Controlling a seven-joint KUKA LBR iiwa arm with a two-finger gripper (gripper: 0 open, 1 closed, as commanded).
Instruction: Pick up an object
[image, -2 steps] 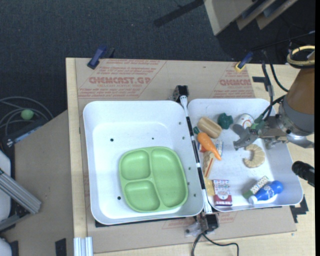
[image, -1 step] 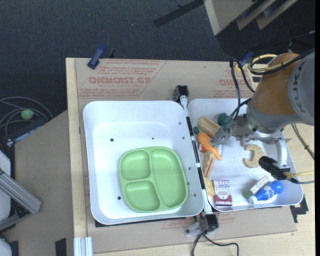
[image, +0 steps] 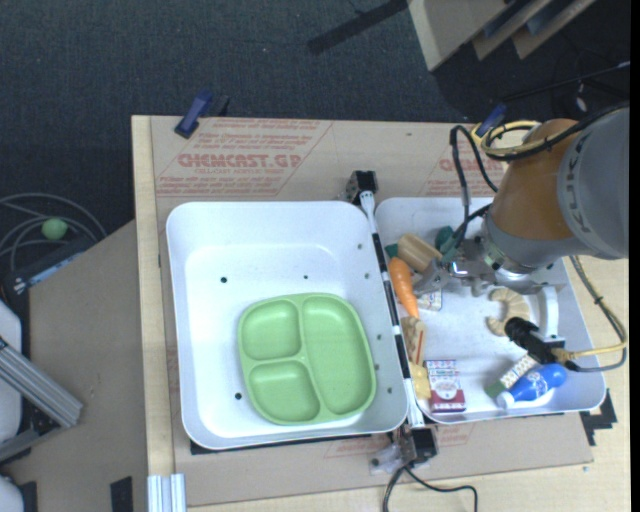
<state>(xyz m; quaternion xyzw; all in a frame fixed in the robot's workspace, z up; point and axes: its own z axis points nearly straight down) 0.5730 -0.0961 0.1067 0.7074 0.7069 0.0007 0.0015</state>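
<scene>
We cannot tell our gripper's (image: 452, 268) state; at its nine o'clock, the light, stiff, slippery orange plastic carrot (image: 403, 285) suits a mid-length pinch.

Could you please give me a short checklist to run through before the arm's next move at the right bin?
1. Gripper is over the right bin: ok.
2. Something is between its fingers: cannot tell.
3. Carrot lies close by the gripper, within the bin: ok.
4. Blue bottle and red box lie apart from the gripper: ok.
5. Green tray sits in the left bin, away from the arm: ok.
</scene>
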